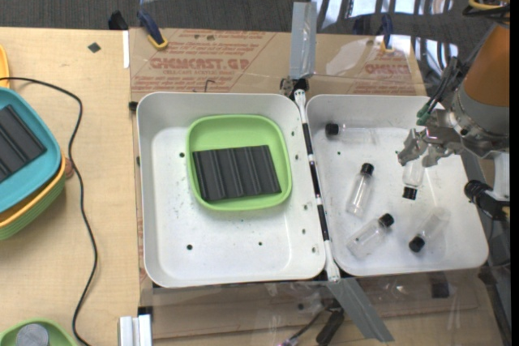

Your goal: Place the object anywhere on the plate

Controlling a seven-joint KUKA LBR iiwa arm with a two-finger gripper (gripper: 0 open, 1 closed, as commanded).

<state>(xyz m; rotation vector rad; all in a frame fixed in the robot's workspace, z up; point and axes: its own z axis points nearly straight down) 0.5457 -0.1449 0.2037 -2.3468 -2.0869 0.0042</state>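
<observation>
The green plate (239, 164), carrying a dark ribbed insert, sits in the left bin (162, 198) as the drop target. Clear vials lie scattered in the right bin (454, 255). The gripper (415, 160) hangs over that bin's upper right, arm entering from the frame's right; a black-capped vial (412, 179) hangs upright between its fingers, apparently clamped, well apart from the plate.

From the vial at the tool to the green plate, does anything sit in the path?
The raised rims where the two bins meet lie between the vial at the tool and the green plate, which already carries a dark ribbed pad.
</observation>
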